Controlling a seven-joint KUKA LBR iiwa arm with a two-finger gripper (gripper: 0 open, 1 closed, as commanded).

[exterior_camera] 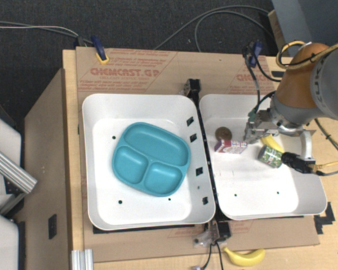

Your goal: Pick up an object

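Grey metal jaws (pixel 253 129) low over the right bin (pixel 304 204), hung from the orange-banded arm (pixel 304 83); how far apart, impossible to tell from this slant, and nothing seen gripped between them.

Taking the carton (pixel 231 146) as landmark: pink and white, lying flat on the bin floor, long axis running left to right across the view. Jaws just up and to the right of its right end, very near, perhaps touching — contact not readable. So the nearest candidate lies down and to the left of the jaws.

Just above the carton's left end, a small brown disc (pixel 223 133), close but apart. To the carton's right, past the jaws, a yellow piece (pixel 271 143) and under it a green packet (pixel 271 157), the two touching. Far left of the carton, in the left bin (pixel 96 167), a teal divided plate (pixel 151 158). Well below it, off the bins at the surface's front edge, a banana (pixel 247 256).

Judgement: grasp not yet made. A short shift left and down called for, with the closing line set across the carton's short side.
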